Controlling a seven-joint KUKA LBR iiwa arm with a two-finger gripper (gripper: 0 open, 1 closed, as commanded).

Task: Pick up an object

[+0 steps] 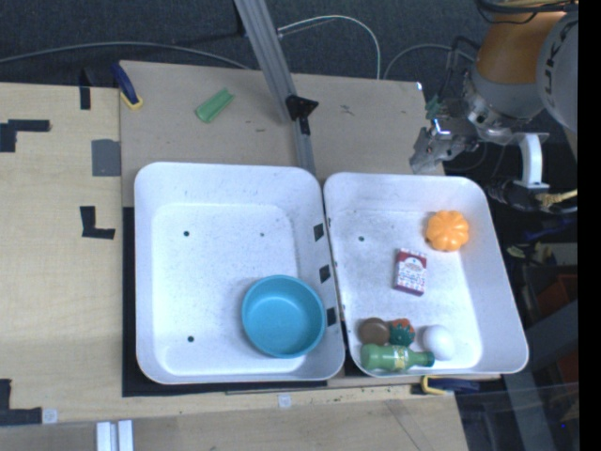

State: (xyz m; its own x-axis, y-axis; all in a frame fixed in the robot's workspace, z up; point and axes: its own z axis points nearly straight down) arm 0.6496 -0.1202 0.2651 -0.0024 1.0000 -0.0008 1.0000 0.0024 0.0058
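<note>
With the pincer (428,150) hovering, its opening not discernible, descent should be centred over the orange pumpkin (447,229) just below it.

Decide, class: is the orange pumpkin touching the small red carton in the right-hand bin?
Apart. The camera view shows bare white bin floor between the orange pumpkin and the small red carton.

The arm (526,40) is grey with an orange band, black cables, and a metallic claw (430,148).
</note>
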